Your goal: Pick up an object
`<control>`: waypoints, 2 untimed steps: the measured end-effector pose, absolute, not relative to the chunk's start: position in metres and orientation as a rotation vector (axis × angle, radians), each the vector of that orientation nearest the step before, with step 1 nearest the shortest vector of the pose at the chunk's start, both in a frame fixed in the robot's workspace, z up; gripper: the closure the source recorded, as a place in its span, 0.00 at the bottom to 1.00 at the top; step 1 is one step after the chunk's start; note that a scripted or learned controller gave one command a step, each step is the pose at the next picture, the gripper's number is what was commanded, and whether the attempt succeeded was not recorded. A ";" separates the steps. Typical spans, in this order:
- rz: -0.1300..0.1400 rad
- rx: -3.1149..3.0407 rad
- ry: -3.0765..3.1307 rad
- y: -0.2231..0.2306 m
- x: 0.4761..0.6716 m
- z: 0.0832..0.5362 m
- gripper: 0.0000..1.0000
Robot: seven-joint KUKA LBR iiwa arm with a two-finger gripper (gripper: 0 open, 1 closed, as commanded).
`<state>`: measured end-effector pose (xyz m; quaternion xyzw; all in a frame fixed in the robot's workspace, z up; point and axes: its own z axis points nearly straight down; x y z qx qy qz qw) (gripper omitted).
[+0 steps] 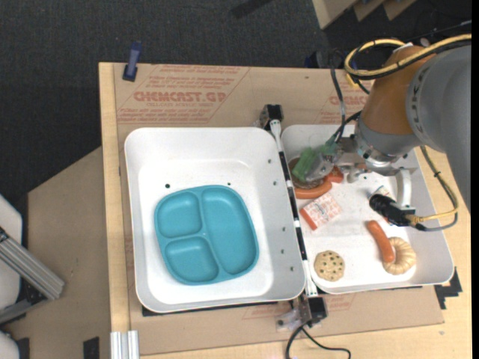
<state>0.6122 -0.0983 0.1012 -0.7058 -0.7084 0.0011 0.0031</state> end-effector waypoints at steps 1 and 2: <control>-0.001 -2.221 -2.223 -0.101 0.613 0.115 1.00; 0.003 -2.227 -2.213 -0.159 0.552 0.155 1.00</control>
